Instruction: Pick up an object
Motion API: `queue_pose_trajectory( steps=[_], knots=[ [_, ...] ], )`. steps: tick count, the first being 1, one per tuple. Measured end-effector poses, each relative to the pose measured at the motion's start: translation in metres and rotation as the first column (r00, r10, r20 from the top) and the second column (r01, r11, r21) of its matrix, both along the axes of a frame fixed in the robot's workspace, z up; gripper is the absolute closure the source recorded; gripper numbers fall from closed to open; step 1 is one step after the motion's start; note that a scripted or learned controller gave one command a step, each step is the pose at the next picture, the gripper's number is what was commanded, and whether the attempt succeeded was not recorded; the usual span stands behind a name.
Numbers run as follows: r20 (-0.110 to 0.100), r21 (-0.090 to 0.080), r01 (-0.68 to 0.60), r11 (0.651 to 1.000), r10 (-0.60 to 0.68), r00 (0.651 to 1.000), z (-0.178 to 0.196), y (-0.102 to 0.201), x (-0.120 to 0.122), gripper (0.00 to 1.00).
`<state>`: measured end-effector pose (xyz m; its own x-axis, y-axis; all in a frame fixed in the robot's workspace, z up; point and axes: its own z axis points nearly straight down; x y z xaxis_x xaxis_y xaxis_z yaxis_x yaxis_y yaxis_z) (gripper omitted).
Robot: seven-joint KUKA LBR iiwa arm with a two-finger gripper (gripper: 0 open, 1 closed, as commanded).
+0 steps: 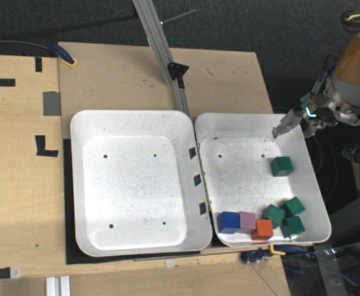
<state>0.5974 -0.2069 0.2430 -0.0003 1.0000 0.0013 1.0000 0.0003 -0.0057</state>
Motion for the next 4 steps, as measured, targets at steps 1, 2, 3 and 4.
queue_pose_trajectory(
  steps=[1,2,3,4],
  knots=[
    [0.004,-0.002,-0.002,1.0,0.002,1.0,0.003,0.0,0.001,0.0],
    [0.001,-0.002,-0.001,1.0,0.001,1.0,-0.041,0.001,0.003,0.0],
    [0.0,-0.001,-0.001,1.0,0.001,1.0,-0.085,0.0,0.004,0.0],
    [0.001,-0.001,-0.002,1.0,0.002,1.0,-0.14,0.01,0.005,0.0]
  ],
)
